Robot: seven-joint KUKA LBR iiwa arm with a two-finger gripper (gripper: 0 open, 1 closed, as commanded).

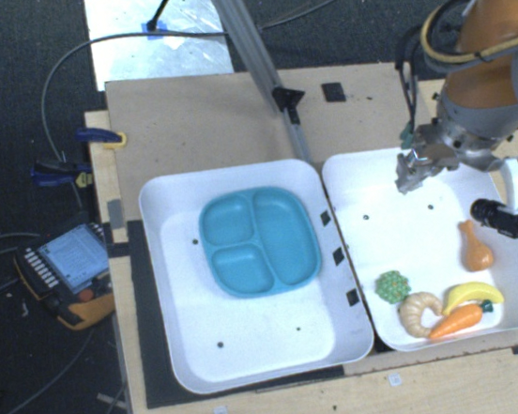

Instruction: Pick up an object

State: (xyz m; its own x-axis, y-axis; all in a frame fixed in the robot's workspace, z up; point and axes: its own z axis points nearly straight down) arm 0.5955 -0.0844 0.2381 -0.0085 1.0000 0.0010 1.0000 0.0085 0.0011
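the gripper hangs over the right bin (grip state unclear); toy food, a carrot among it, lies well apart at the bin's near corner.

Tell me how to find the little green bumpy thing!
Look in the right white bin, the one without the blue plate. Toy foods cluster in its near corner, and the broccoli sits at the left of that bunch, just above the tan croissant. It is the only green piece there.
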